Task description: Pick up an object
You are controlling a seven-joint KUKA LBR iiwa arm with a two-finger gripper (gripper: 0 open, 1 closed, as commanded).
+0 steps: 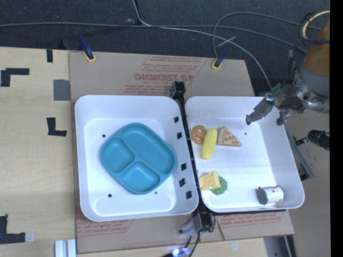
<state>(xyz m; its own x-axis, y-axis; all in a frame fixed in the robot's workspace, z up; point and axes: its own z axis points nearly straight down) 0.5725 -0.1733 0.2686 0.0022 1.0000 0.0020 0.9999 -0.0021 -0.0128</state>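
The right bin (278, 143) holds a yellow corn cob (209, 143), an orange pretzel (198, 134), a tan waffle wedge (228, 137), a yellow-and-green piece (212, 182) near the front, and a small white-and-grey can (269, 195) lying in the front right corner. My gripper (266, 116) hangs over the bin's far right side, open, its two fingers spread apart with nothing between them. It stands to the right of the waffle wedge, apart from every object.
The left bin (88, 143) carries a blue divided plate (138, 157). A black divider with clips (185, 143) runs between the bins. Cables (236, 42) cross the dark back area. Cardboard lies under both bins.
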